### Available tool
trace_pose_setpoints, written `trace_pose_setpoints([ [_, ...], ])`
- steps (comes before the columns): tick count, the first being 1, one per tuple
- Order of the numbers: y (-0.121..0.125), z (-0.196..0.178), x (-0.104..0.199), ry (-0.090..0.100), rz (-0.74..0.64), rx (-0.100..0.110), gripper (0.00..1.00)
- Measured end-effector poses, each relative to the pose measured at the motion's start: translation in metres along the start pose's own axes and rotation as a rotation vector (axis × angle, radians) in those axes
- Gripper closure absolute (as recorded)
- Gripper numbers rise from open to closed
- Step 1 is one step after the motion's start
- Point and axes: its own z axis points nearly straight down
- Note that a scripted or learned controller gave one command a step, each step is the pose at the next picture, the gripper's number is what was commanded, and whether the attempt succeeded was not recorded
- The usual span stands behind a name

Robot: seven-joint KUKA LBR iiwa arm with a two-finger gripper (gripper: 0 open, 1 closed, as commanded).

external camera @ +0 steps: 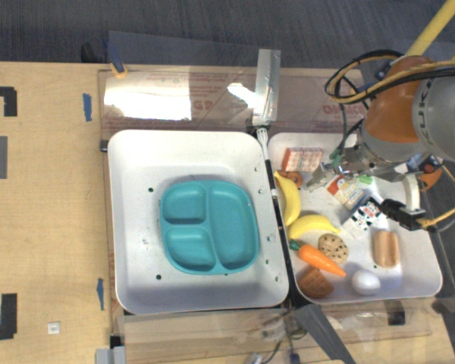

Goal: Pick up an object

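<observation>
My right bin (428,279) is crowded: bananas (292,199), carrot (320,258), cookie (331,246) and hot dog (385,249) lie close together. Around the teal plate (210,226), the left bin (129,203) gives me bare white floor.

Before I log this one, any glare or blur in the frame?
Camera view: strong glare on the clear plastic sheet behind the left white bin; small items under the grey and orange arm look soft and hard to identify; the teal divided plate is evenly lit.

Hand (327,174) over rt bin (425,275)
</observation>
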Motion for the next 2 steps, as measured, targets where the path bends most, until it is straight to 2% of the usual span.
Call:
trace_pose_setpoints([
  [1,0.048,0.003,0.004,-0.001,0.056,0.028,0.00],
  [2,-0.018,0.001,-0.004,-0.002,0.051,0.004,0.00],
])
